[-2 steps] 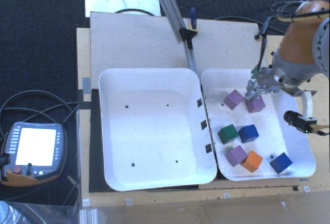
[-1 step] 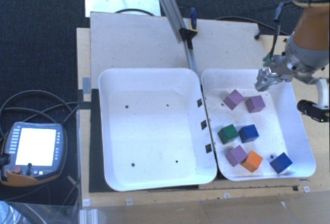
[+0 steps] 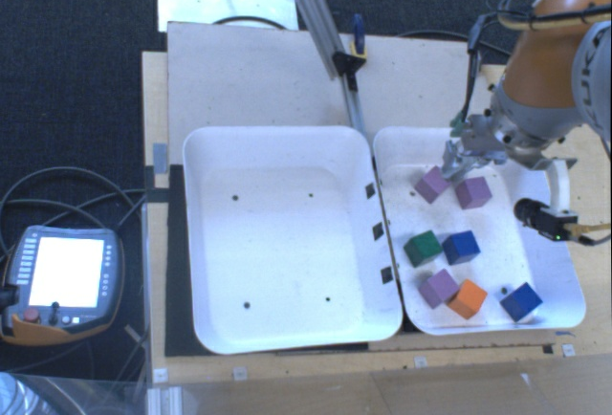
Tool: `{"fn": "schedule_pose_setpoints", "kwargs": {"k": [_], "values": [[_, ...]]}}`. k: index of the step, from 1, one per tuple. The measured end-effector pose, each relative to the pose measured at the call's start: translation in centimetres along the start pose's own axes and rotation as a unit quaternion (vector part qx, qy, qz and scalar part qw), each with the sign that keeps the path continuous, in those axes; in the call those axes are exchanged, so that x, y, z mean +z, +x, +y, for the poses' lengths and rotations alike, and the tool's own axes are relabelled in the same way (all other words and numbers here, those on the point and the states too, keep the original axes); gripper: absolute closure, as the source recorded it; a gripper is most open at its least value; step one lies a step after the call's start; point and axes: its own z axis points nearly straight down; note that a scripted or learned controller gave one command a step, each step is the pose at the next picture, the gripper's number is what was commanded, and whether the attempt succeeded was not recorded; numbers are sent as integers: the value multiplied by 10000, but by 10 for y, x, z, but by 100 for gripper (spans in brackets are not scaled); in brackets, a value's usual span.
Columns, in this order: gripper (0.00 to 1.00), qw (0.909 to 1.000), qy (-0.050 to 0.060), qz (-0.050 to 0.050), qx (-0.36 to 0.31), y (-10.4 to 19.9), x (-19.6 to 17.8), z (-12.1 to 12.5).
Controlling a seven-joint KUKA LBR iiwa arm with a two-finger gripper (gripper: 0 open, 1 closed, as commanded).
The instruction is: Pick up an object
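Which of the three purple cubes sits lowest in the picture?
The purple cube touching the orange cube; the other two purple ones lie higher, by the pincer.

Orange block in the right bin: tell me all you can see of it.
The orange block is a small cube, matte, maybe foam or wood. It lies flat near the front of the right bin, turned diagonal to the walls. Its left side meets a purple block; a blue block lies apart to its right.
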Motion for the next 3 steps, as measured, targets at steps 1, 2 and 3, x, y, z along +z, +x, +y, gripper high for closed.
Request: {"fn": "schedule_pose_setpoints", "kwargs": {"k": [1,2,3], "values": [[100,10000,3,2,-2,51,4,-20],[100,10000,-7,4,-8,100,-5,-31],[100,10000,2,5,-10,153,9,-42]]}}
